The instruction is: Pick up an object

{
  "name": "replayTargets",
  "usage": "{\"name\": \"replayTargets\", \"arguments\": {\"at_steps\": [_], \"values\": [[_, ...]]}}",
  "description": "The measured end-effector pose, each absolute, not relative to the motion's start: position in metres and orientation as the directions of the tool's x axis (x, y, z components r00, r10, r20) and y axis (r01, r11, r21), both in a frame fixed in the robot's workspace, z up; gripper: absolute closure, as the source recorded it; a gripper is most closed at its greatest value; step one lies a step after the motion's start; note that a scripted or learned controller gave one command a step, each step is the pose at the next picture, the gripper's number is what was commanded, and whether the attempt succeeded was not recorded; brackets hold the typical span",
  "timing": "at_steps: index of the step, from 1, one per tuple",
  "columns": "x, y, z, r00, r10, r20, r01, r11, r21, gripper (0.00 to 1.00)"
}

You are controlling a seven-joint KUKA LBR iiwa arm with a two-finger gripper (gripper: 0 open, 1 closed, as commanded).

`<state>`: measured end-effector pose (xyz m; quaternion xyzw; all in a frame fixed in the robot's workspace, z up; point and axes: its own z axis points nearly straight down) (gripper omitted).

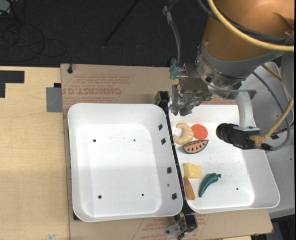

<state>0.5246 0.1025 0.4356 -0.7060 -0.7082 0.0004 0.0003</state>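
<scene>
A pale, curved toy croissant [183, 133] is seen in the right-hand shallow white plastic bin [260, 194], near its far left corner. Just right of the croissant a round orange-red piece [200, 131] is found, with a toy watermelon slice [195, 146] just in front. Further forward lie a yellow cheese block [192, 171], a slim orange stick [189, 188] and a teal pepper [208, 183]. The metal two-finger gripper [184, 107] is held above the croissant, nothing gripped; its opening cannot be judged.

Two shallow white plastic bins side by side on a flat brown cardboard sheet [112, 86]: left bin [82, 119], right bin [260, 189]. In the right bin, by its left wall: far, a pale curved croissant toy [183, 133], touching a round orange-red disc [200, 131] to its right; just nearer, a watermelon slice toy [195, 146]; nearer still, a yellow cheese wedge [192, 170], with a thin orange stick [189, 188] at its near side and a teal pepper toy [208, 183] right of both.
</scene>
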Motion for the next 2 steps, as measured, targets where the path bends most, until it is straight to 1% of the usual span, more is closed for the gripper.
{"name": "replayTargets", "arguments": {"at_steps": [1,2], "values": [[0.473,0.040,0.383,0.006,1.000,-0.002,1.000,-0.006,-0.011,1.00],[0.518,0.071,0.477,-0.003,1.000,0.001,1.000,0.003,0.008,1.00]]}}
